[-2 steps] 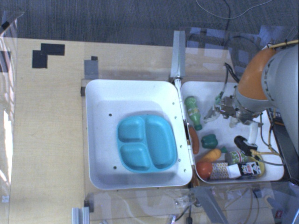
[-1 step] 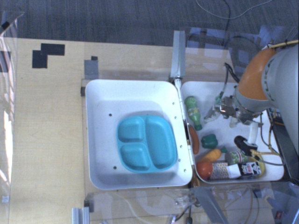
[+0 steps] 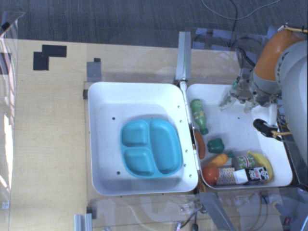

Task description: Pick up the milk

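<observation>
My arm (image 3: pixel 288 61) runs off the frame's edge at three o'clock, and the milk (image 3: pixel 256 175) lies half buried among the toy foods at five o'clock in the right bin (image 3: pixel 240 124), its label too small to read.

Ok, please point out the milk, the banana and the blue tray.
milk (image 3: pixel 256 175): camera view, on the carton's printed side.
banana (image 3: pixel 264 162): camera view, on the middle of its curve.
blue tray (image 3: pixel 166 146): camera view, on its large compartment.

Grey arm with orange band reaching in from right, end effector (image 3: pixel 239 99) hanging low, its state perhaps unclear
</observation>
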